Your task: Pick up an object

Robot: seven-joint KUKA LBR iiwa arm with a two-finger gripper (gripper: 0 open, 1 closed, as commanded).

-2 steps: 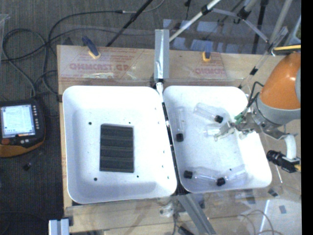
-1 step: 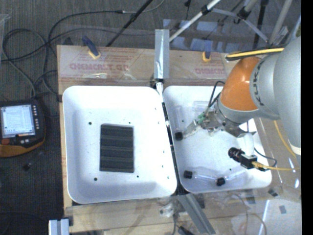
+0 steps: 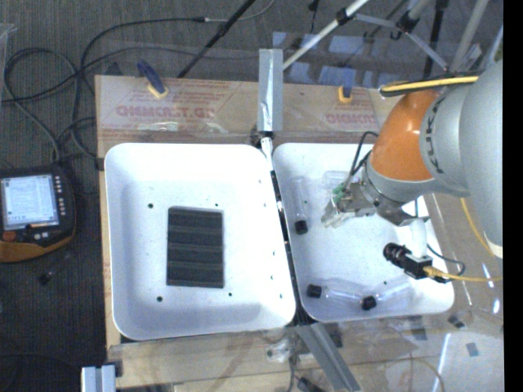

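The gripper [image 3: 341, 205] is hanging low over the upper middle of the right bin [image 3: 359, 155]; whether it is gripping anything cannot be told. Just beside it on the left, a small black cap [image 3: 301, 227] is lying on the floor. Below it, clear tubes with black caps [image 3: 347, 295] are resting along the bin's near edge. Well left, a dark ribbed block [image 3: 195, 247] is sitting in the left bin [image 3: 131, 170].
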